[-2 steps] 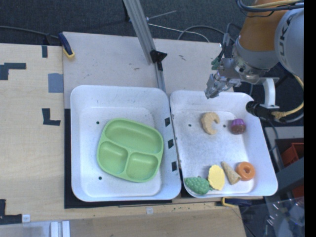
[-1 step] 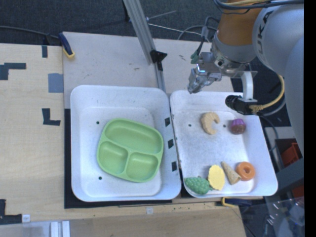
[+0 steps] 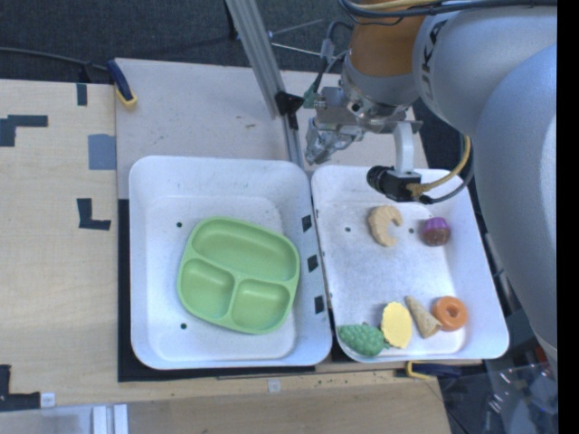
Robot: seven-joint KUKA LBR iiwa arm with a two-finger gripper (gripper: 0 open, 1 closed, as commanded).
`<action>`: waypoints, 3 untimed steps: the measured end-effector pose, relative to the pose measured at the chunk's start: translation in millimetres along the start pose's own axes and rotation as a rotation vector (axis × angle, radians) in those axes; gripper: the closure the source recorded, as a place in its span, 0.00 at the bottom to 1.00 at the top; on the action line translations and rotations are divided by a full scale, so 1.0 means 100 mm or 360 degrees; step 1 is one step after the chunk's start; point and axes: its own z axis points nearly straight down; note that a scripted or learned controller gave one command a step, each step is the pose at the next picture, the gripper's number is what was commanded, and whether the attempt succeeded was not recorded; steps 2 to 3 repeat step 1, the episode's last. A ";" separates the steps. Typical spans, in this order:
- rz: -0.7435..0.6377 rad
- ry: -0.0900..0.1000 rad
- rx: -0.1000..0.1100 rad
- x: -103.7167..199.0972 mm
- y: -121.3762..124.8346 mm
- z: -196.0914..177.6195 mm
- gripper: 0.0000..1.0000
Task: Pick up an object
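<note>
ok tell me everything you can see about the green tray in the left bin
The green tray is a light green divided plate, plastic by the look of it, with rounded corners and a raised rim. It has three compartments: one long one across the far side and two smaller ones nearer the camera, all empty. It lies flat, right way up, turned slightly askew, on the floor of the left bin, towards that bin's right side. Nothing rests on it, and the gripper is well away from it.

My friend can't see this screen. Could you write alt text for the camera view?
A grey robot arm holds its claw above the far edge of two white bins. The left bin holds a green divided plate; the right bin holds small toy foods, including a doughnut and broccoli.
</note>
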 end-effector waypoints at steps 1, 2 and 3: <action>0.0003 -0.0002 0.0002 0.41 0.12 0.20 1.00; 0.0003 -0.0002 0.0002 0.41 0.12 0.20 1.00; 0.0003 -0.0002 0.0002 0.41 0.12 0.20 1.00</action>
